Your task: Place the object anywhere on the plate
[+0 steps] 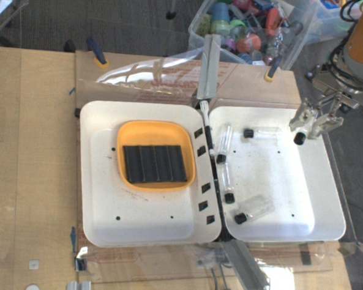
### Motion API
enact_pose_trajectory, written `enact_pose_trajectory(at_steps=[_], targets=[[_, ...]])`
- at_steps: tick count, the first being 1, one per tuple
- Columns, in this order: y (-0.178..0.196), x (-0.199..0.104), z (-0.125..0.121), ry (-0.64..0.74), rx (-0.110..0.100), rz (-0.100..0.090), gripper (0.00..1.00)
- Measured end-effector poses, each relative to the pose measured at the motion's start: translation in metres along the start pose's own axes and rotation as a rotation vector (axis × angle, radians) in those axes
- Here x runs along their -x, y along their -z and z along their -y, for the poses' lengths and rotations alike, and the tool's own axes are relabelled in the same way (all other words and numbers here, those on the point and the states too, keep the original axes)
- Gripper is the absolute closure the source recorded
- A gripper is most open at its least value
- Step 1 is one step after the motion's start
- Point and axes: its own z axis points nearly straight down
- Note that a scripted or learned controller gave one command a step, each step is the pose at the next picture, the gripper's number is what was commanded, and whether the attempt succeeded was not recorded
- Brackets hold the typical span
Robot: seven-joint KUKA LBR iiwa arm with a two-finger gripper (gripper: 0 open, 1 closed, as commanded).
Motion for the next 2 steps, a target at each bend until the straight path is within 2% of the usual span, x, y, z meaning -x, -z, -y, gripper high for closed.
enact_pose_trajectory(at_steps=[1, 2], targets=[[0.0045, 0.0076, -0.0036, 0.239, -0.003, 0.001, 1.00], [-0.0007, 0.0146, -0.0087, 0.401, 0.001, 0.000, 1.00]])
